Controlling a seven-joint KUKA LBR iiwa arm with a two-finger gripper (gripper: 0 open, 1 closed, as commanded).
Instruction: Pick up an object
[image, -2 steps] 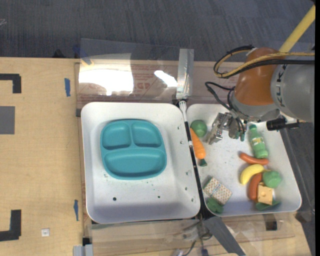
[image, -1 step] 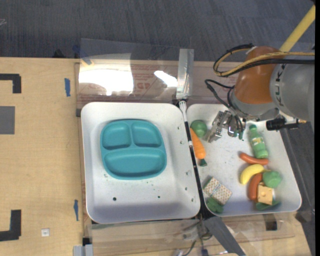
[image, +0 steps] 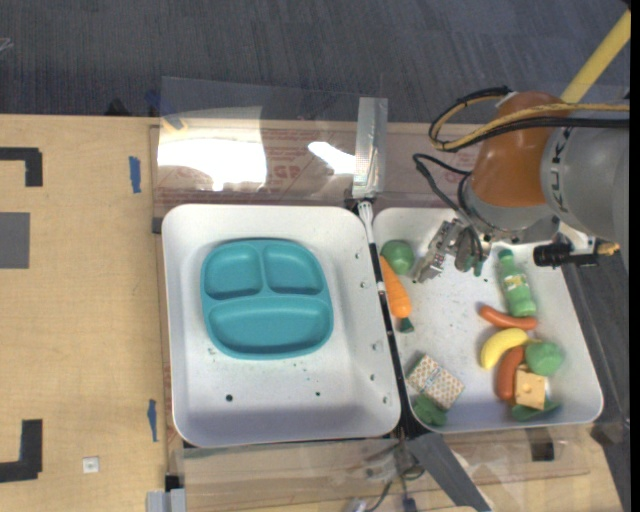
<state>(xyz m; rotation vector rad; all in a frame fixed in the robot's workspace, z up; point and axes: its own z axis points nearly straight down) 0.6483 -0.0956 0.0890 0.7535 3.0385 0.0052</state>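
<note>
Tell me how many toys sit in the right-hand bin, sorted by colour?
Green: 4, the round one, bottle, lump, piece
Orange or red: 3, carrot, sausage, piece
Yellow: 2, banana, block
Patterned: 1, pouch
Total: 10

Bright even light, glare on clear panel (image: 262, 150), slightly soft focus

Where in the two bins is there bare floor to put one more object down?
Left bin: a free strip all around the teal plate, widest along the near edge. Right bin: one bare patch in the middle, between carrot, checkered packet and banana. The near right corner is crowded, and the claw hangs over the far part.
</note>
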